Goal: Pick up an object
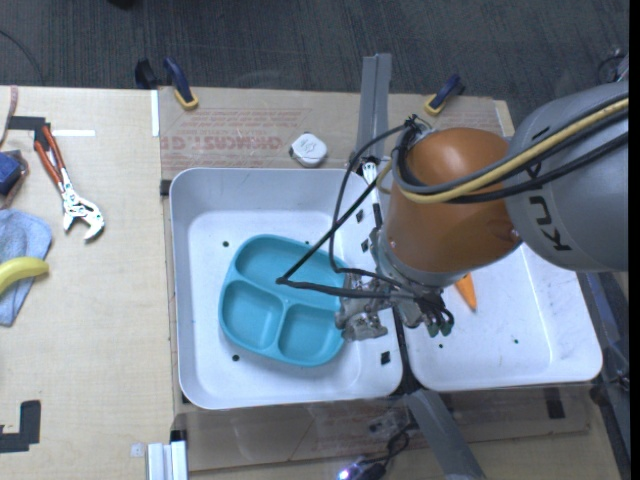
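Item: my gripper [362, 320], finger state indiscernible, at blue tray [280, 301]'s three o'clock rim. Risk: thin rim slipping free.

Dark, seemingly carpeted floor [300, 18] lies beyond the pale wooden bench [110, 368].
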### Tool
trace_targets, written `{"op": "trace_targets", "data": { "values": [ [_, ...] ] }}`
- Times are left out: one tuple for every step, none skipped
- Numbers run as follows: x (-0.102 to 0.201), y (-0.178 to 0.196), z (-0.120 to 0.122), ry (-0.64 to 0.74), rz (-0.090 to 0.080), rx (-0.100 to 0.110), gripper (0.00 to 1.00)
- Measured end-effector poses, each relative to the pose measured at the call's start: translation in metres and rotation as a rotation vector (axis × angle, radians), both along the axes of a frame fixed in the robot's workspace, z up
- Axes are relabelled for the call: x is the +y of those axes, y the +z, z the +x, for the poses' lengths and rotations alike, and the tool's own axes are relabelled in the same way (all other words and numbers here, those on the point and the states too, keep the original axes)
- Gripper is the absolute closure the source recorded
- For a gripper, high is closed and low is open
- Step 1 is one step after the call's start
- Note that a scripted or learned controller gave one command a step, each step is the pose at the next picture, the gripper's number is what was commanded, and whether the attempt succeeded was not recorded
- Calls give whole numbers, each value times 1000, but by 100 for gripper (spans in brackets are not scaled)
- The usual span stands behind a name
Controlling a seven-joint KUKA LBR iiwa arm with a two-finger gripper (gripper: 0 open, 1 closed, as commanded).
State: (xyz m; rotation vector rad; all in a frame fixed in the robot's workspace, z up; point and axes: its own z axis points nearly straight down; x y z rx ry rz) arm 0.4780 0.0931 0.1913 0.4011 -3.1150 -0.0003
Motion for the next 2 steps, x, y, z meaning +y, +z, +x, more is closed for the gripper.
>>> {"op": "trace_targets", "data": {
  "values": [
    [61,26,49,-11,1,-4,100],
    [95,41,7,-269,0,-1,100]
  ]
}}
